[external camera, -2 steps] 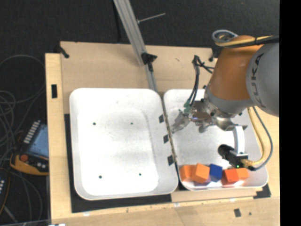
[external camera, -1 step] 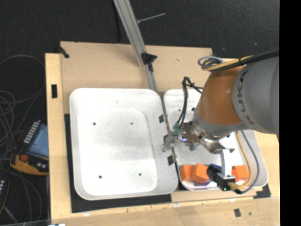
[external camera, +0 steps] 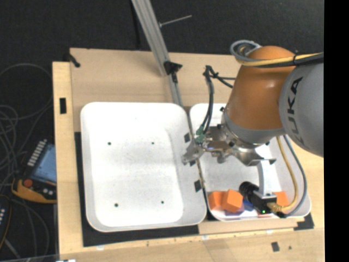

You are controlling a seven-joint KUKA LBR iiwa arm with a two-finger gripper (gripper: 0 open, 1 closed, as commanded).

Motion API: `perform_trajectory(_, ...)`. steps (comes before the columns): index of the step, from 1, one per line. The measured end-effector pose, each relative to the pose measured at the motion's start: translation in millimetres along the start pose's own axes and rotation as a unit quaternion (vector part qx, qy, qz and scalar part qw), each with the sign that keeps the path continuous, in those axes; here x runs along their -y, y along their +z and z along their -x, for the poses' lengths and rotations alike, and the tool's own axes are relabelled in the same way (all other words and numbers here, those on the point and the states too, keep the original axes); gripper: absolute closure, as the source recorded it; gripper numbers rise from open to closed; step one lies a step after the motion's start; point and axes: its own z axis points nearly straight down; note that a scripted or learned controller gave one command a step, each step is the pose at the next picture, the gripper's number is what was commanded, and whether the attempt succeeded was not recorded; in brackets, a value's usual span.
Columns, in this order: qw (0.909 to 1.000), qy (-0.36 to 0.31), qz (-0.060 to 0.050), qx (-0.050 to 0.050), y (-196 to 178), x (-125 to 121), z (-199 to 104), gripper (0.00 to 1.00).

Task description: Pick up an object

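An orange block lies at the near edge of the right bin. Just right of it is a small blue thing, and a second orange piece sits at the bin's near right corner. A purple sliver shows beneath the orange block. My gripper hangs under the orange wrist band over the middle of the right bin, a little behind the orange block. The arm's bulk hides much of that bin.
The left bin lies beside the right one, their rims touching. A slanted metal rail rises at the back behind the bins. A handheld pendant and cables lie off the bench to the left.
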Motion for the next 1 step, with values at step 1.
perform_trajectory(1, 1.0000, 0.002, 0.000, 0.001, -94.4, -0.5, 16.0, 0.00)
